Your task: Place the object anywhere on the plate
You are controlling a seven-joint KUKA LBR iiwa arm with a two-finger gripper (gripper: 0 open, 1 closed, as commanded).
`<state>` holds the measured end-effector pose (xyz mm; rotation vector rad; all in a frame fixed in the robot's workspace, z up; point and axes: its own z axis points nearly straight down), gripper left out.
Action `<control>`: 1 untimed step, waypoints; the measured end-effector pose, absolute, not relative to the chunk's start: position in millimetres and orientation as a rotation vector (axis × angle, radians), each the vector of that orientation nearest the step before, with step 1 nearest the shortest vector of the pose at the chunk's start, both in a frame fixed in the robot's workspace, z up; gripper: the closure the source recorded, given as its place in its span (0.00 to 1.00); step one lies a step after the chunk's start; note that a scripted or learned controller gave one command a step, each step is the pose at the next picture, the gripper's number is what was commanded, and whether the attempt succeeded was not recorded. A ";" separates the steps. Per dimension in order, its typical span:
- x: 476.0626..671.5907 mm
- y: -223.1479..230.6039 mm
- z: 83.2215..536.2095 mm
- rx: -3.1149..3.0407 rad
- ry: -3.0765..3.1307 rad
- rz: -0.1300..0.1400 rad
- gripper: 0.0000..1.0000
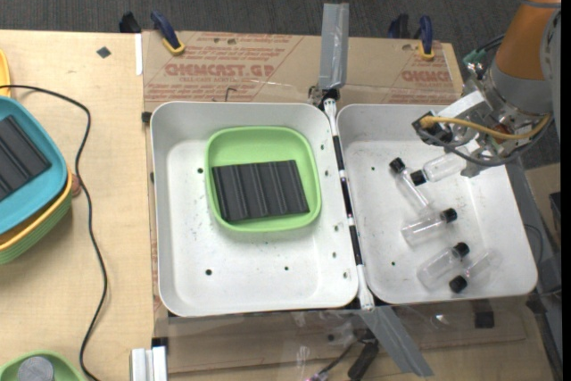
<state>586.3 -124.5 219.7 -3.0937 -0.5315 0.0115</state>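
Camera view, looking down at a slant on two white bins set side by side on a bench. Left bin [178, 192] bears a green plate [263, 178] with a dark ribbed mat [261, 190] lying on it. Right bin [500, 281] holds several clear vials with black caps, all lying on their sides — one [406, 178] near the bin's upper middle, one [443, 167] just beside the gripper, one [428, 226] near the centre, and two [451, 261] close together toward the lower right corner. None of the vials is on the plate; they are all well apart from it, across the wall between the bins. Grey arm [526, 40] with an orange band reaches in from the right, with the gripper [459, 147] low over the upper right part of the right bin. Whether the claw is spread or pressed together cannot be told — cables and metal parts blur its shape. Brown cardboard [232, 67] lies behind the bins, clamped to the bench.
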 end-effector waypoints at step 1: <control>586.4 -124.5 219.8 -3.094 -0.532 0.011 0.00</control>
